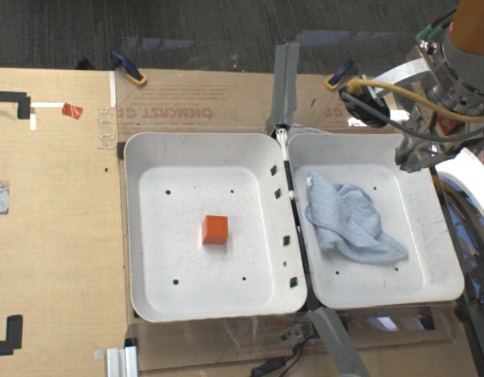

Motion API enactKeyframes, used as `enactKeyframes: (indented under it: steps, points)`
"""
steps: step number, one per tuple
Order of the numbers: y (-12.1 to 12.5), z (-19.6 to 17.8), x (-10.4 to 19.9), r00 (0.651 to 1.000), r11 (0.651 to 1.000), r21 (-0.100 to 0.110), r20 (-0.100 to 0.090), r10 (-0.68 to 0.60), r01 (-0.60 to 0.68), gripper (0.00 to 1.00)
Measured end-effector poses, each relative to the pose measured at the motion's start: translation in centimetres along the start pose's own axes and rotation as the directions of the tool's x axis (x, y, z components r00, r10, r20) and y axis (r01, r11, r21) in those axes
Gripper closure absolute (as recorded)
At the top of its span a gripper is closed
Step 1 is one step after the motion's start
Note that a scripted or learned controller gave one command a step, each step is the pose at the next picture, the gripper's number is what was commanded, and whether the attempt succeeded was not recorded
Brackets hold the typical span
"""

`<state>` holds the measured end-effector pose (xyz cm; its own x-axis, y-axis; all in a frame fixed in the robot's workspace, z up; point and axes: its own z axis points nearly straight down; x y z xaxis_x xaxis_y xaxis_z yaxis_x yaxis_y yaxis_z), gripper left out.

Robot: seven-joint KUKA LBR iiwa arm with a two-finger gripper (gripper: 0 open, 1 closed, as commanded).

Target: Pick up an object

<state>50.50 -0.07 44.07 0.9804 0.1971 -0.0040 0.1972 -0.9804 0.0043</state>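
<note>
In the right bin (430, 281), a crumpled blue-grey cloth (350, 222) lies.

Left bin (148, 210): white, dotted with small black holes. Block (215, 230) in it: orange-red, plain. Right bin (430, 273): white, same black dots. Cloth (350, 222) in it: pale blue-grey, fine woven texture. Bench (53, 234): light tan wood, black brackets at left edge. Cardboard (195, 100) at far side: brown with faded red lettering. Clamps (129, 67): blue with yellow tips. Arm (470, 22): orange band, grey metal below. Cable (391, 93): yellow, beside black hose. Floor (226, 14): dark grey carpet.
</note>
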Motion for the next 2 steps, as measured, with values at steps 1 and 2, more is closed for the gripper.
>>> enactKeyframes:
  steps: [1,2]
  points:
    - [-0.68,0.0,-2.27,1.0,1.0,0.001,0.001,0.0,0.0,1.0]
    - [-0.02,-0.01,-2.66,1.0,1.0,0.0,0.0,-0.002,0.002,1.0]
